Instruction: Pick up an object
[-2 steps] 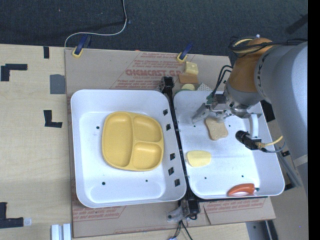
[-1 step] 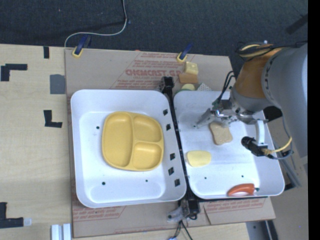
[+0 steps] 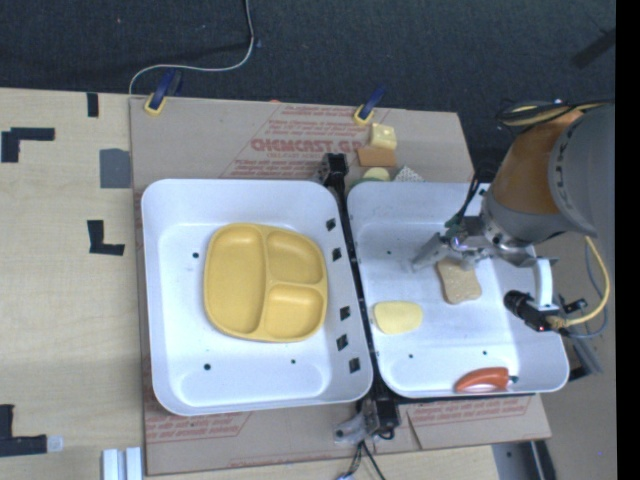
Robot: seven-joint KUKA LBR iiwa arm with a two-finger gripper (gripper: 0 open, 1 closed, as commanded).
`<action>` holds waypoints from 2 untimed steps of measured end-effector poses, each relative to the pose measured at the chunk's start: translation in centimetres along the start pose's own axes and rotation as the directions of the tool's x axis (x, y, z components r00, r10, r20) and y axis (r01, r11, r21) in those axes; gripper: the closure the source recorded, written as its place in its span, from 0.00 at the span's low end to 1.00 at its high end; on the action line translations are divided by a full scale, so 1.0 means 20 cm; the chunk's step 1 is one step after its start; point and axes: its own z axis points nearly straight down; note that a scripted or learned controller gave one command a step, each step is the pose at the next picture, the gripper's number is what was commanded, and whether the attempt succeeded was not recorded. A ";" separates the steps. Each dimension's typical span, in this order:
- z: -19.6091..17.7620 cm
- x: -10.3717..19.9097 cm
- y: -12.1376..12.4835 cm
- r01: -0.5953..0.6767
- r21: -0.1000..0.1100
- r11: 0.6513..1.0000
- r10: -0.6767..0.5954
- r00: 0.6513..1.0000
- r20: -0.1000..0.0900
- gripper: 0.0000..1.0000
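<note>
Far to the left of your hand (image 3: 455,251), a yellow tray (image 3: 266,280) of smooth plastic, rounded and split into three wells, lies flat in the left bin (image 3: 165,268). Nearer, below and left of the hand, a pale yellow oval (image 3: 398,316) rests on the floor of the right bin (image 3: 420,368). The hand hangs low over that bin, right at the top edge of a tan, bread-like slab (image 3: 459,284) with a grainy face; whether it touches the slab, or whether the hand is apart or together, you cannot tell. Below and a little right, a glossy orange piece (image 3: 483,379) sits against the rim. The step looks like the approach to a grasp; next you would need a short, centred descent onto the slab.
</note>
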 end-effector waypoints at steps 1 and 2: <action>0.00 -0.11 -0.22 -0.001 -0.001 1.000 0.001 1.000 0.002 0.00; 0.00 -0.25 -0.51 -0.003 0.003 1.000 0.003 1.000 0.002 0.00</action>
